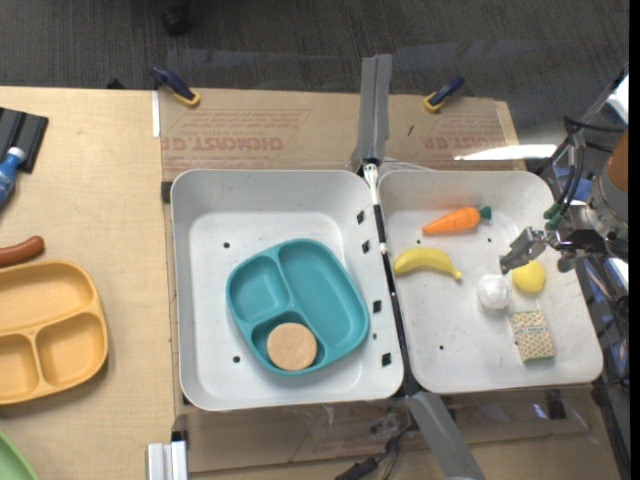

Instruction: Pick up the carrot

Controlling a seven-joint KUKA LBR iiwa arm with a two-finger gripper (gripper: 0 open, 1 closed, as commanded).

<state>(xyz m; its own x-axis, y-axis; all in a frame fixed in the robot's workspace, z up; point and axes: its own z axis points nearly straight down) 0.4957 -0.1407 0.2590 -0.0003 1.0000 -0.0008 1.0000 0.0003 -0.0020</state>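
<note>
In the right bin [420, 363], gripper [545, 248] sits low at the right side, just above the lemon [529, 277]; can't tell its opening state, nothing visibly held. Carrot [452, 221] lies well left of the gripper, up near the bin's back wall. Banana [427, 262] just below the carrot. White ball [493, 292] touches the lemon's left; sponge [532, 336] below it.

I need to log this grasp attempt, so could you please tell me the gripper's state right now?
Gripper: above the lemon in the right bin, apart from the carrot; whether open or closed cannot be told.
</note>
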